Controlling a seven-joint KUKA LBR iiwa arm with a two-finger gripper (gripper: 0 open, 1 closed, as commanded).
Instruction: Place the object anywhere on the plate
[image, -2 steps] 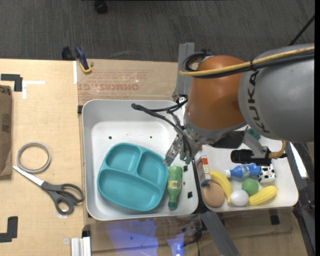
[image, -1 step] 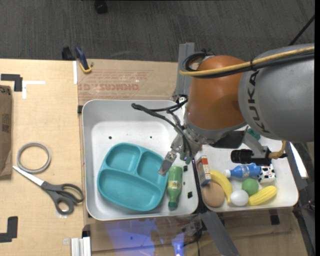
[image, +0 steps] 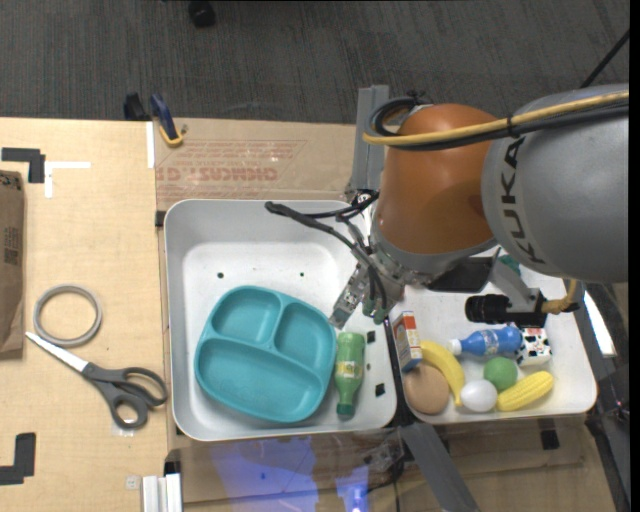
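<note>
While arm hangs over divide between bins, fingers (image: 352, 298) hover above left bin's right edge, just over green bottle (image: 348, 372); state of fingers: cannot tell. Bottle lies on left bin (image: 190, 240) floor, touching teal plate's (image: 265, 352) right rim, not on plate. Right bin (image: 580, 385) holds banana, egg, corn.

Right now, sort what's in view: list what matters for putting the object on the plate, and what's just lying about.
For the job: teal plate, green bottle lying beside it in the left bin, gripper.

Lying about: scissors, tape roll, banana, egg, corn, water bottle.
</note>
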